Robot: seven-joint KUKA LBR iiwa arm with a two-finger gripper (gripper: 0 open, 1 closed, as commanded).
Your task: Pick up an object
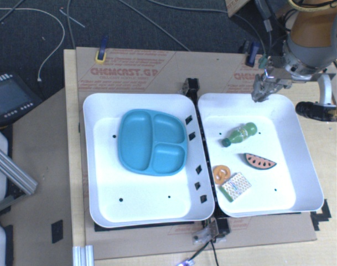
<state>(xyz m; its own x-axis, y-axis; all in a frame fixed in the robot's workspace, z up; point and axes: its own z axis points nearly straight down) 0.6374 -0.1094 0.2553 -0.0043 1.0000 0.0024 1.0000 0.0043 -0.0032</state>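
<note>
Hovering at the right bin (301,148)'s far rim, gripper (260,95) state unreadable; bottle (239,134) lies nearby.

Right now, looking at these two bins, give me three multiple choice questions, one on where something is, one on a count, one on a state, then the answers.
1. Where does the blue divided plate lie?
A. in the left bin
B. in the right bin
C. on the cardboard outside the bins

2. How many small things lie in the right bin?
A. two
B. four
C. six

3. How does the green bottle stand?
A. upright
B. on its side
C. held by the pincer

Answers:
1. A, the plate sits in the left bin.
2. B, the bottle, the watermelon slice, the pretzel and the wrapped packet.
3. B, it lies lengthwise on the bin floor, apart from the pincer at the bin's far edge.
</note>
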